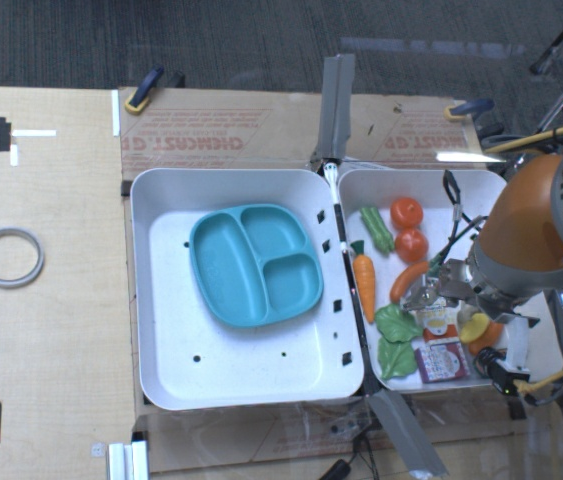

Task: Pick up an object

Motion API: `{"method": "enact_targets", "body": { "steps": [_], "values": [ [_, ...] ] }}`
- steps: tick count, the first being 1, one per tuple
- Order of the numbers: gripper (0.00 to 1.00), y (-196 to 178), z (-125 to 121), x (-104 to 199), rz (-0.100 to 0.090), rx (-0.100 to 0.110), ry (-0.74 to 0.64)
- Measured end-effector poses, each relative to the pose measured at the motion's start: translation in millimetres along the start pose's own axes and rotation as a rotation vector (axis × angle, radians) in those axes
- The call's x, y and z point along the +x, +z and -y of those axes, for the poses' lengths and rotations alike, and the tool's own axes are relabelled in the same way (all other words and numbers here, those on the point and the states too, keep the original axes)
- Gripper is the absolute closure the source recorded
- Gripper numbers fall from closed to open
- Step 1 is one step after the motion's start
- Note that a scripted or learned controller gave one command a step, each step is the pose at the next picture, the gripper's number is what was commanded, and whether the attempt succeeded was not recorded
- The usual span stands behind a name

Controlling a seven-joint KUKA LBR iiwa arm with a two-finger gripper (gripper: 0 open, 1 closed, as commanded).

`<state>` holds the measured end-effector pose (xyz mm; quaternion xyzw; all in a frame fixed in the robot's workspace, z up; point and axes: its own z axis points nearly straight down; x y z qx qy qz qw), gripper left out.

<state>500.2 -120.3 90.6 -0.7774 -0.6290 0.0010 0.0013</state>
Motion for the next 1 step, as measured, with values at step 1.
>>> {"method": "enact_targets", "body": {
  "steps": [1],
  "values": [
    [1.0,-8.2,0.0,-1.3,0.001,0.001,0.005]
  ]
}}
